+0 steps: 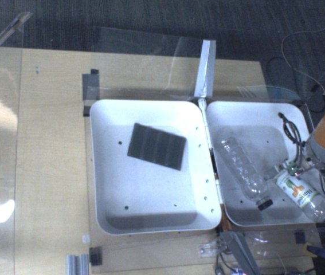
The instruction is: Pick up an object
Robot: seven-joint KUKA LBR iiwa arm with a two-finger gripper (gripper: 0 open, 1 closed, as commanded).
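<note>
Even overhead light; glare patches on bench (2,208) at left; soft shadows; slightly grainy, soft focus.

On the bench (47,171), two bins sit side by side. The left bin (108,205) holds a flat pad (157,146). In the right bin (237,119) lie two bottles (243,166), one (302,195) near the right edge.

This looks like a robotics lab: a pale wooden bench (42,153) carries two white bins (102,171) behind clear plastic screens (151,62), with loose cables (314,67) over dark carpet (122,10).
</note>
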